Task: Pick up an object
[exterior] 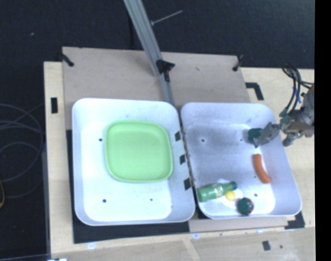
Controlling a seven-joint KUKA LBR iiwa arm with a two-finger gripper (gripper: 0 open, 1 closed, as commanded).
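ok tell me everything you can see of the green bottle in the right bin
The small green bottle with a yellow cap looks like glossy plastic. It lies on its side on the floor of the right white bin, near the front left corner, cap pointing right. A small yellow object sits against its cap end. A pale band, perhaps a label, crosses its body.

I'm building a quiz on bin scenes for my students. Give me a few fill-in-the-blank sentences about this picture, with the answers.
1. The green plate lies in the ___ bin.
2. The orange sausage-shaped object lies in the ___ bin.
3. The green bottle lies on its ___.
4. Next to the small yellow object sits a dark green ___.

Missing words: left; right; side; ball
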